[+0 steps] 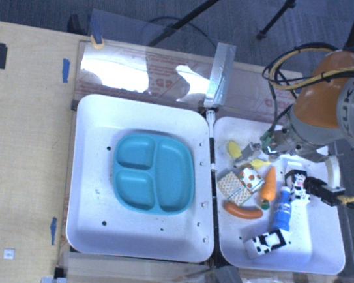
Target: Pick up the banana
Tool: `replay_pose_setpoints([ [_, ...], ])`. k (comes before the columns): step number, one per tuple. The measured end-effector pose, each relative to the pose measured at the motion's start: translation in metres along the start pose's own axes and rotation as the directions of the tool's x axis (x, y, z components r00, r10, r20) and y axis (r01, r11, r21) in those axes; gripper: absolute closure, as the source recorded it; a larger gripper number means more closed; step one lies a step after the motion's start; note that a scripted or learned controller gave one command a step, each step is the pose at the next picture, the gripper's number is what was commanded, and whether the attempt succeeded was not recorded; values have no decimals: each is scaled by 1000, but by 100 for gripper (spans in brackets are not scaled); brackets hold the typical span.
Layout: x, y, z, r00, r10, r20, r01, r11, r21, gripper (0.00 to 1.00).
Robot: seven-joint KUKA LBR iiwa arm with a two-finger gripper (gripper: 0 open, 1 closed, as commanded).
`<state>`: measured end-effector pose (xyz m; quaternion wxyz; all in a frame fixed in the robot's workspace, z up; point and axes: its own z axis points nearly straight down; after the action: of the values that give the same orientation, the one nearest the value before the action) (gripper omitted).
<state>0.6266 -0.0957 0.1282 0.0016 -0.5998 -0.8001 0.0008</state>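
Note:
The yellow banana [234,149] lies near the back left of the right bin [324,258]. One end shows left of the gripper, and another yellow bit pokes out on its right. My gripper [251,153] reaches in from the right and sits low over the banana's middle, hiding that part. Whether it grips the banana is not visible.
Crowded around the banana are a checkered packet [236,188], a small red-and-white item [249,177], an orange carrot [269,184], a sausage [244,211], a blue bottle [283,211] and a black-and-white cow toy [266,242]. The left bin [81,209] holds a blue divided plate [154,172].

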Motion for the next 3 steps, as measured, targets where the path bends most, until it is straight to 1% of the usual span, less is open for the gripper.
replay_pose_setpoints([
  [1,-15,13,42,964,-265,2,265,964,-3,0],
  [2,-16,14,31,965,-263,5,263,965,-8,100],
  [3,-27,4,42,977,-214,1,214,977,-5,100],
])
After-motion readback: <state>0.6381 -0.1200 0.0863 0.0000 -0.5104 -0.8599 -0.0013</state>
